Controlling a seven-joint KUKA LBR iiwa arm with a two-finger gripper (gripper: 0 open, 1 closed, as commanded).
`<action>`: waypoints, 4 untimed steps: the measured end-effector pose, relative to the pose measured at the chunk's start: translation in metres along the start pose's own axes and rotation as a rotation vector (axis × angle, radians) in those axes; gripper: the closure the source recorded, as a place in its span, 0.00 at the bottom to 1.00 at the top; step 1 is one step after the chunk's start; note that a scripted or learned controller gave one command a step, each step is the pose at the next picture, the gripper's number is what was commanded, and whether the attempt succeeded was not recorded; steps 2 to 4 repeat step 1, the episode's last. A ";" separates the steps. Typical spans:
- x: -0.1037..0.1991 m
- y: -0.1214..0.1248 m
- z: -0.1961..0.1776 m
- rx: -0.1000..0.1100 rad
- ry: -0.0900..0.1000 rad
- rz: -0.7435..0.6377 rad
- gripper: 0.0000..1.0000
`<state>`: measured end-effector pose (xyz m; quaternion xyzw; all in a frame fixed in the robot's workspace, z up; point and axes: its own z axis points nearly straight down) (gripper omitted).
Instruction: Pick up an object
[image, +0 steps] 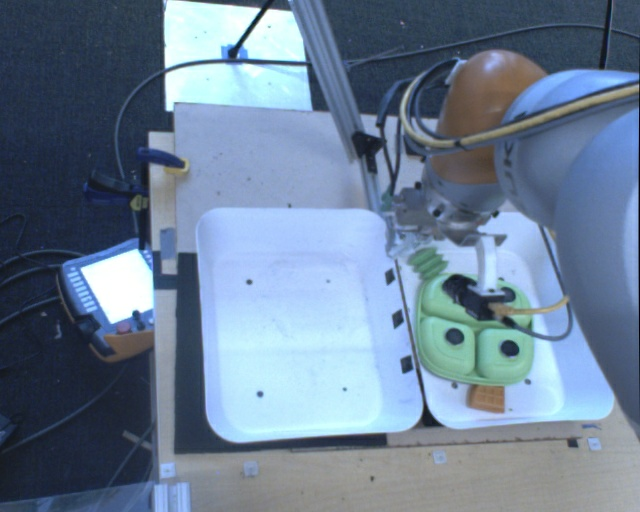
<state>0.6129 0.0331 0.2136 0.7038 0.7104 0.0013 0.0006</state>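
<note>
Grey arm (580, 150) overhangs the right bin's (560, 395) right side. Hand (437, 237) sits over its far left corner; apart or together cannot be told. Risk: descending there, it may strike the rim or clip the ridged green piece (428, 263) off-centre. That bin also holds a green moulded toy (475, 345), centre, and an orange wedge (487, 399) at the near rim. Left bin (230, 400): nothing seen.
</note>
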 end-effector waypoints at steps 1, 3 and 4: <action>0.055 0.007 0.000 0.000 0.001 -0.001 1.00; 0.055 0.007 0.000 0.000 0.001 -0.001 1.00; 0.055 0.007 0.000 0.000 0.001 -0.001 1.00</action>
